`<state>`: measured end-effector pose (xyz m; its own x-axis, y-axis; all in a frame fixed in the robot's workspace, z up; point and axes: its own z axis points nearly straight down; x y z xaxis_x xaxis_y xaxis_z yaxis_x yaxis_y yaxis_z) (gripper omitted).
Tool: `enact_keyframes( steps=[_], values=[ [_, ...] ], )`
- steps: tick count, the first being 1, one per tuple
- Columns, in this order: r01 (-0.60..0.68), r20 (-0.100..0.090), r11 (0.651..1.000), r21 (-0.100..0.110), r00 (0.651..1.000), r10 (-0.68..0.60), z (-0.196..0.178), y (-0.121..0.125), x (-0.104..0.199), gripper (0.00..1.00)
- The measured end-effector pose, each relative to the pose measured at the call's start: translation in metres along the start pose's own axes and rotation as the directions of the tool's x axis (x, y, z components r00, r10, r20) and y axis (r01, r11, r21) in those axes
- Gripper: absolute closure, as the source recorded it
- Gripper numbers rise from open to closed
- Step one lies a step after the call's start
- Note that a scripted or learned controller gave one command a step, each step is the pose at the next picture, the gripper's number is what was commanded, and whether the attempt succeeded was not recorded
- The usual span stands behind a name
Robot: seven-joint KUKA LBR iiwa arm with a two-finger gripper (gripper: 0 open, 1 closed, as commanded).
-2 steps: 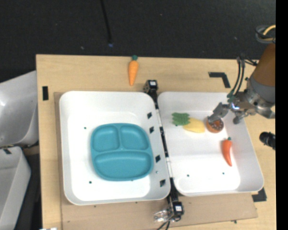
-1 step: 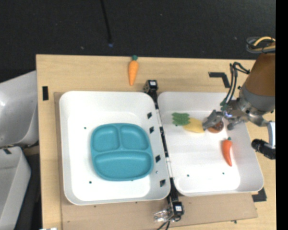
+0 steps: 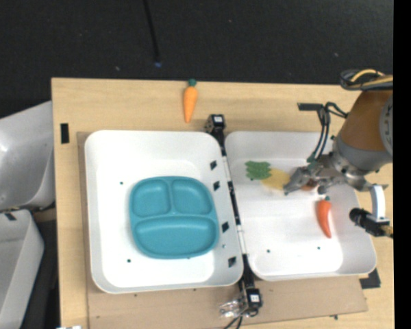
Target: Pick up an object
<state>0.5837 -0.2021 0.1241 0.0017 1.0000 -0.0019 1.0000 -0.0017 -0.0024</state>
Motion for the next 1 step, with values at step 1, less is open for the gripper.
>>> enact_keyframes(
  steps=[1],
  values=[
    [-0.002, 0.001, 1.000, -0.007, 1.000, 0.002, -0.0145, 0.0014, -0.0010, 1.00]
  ],
)
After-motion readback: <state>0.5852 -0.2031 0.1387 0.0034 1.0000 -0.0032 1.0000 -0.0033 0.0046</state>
